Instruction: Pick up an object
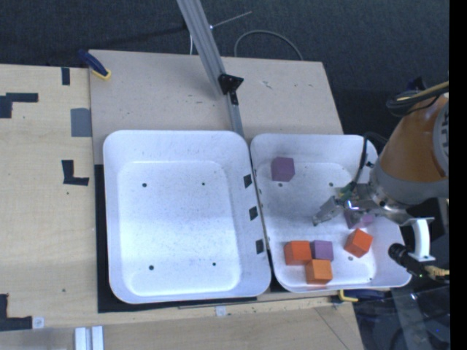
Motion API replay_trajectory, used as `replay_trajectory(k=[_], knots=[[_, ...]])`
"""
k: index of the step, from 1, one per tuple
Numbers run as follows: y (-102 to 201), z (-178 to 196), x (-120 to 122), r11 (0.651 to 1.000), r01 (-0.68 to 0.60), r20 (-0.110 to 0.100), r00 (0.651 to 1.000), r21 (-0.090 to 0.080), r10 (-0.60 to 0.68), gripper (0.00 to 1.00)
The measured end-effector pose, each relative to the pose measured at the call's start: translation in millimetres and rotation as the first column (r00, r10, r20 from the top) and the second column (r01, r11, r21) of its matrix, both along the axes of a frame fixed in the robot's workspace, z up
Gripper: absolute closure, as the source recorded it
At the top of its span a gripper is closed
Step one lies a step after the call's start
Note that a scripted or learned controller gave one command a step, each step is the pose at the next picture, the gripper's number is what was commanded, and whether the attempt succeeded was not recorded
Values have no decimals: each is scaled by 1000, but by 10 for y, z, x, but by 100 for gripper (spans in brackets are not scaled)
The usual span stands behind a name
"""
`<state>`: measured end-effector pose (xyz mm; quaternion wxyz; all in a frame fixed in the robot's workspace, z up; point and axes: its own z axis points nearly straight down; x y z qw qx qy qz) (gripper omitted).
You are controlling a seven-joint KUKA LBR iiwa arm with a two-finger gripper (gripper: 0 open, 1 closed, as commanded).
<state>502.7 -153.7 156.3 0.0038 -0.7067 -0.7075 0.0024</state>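
A grey robot arm point(412, 159) with an orange band reaches in from the right over the right-hand bin point(306, 146), its gripper point(343, 208) poised low above the bin floor. The fingers appear spread apart with nothing between them, though the view there is blurred. An orange block point(358, 242) lies just near of the gripper, tilted. At the bin's near edge sit another orange block point(297, 252), a purple block point(322, 250) beside it and a third orange block point(318, 270) touching both. A lone purple cube point(282, 169) rests toward the far left corner. The left-hand bin point(117, 152) adjoins.
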Motion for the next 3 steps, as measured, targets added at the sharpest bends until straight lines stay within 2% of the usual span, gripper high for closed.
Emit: replay_trajectory(k=[1, 2, 3], knots=[[97, -599, 8, 1000, -1, 0, 1000, 0, 1, 0], [91, -468, 21, 1000, -1, 4, 1000, 0, 1, 100], [23, 134, 47, 1000, 0, 13, 1000, -4, 0, 100]])
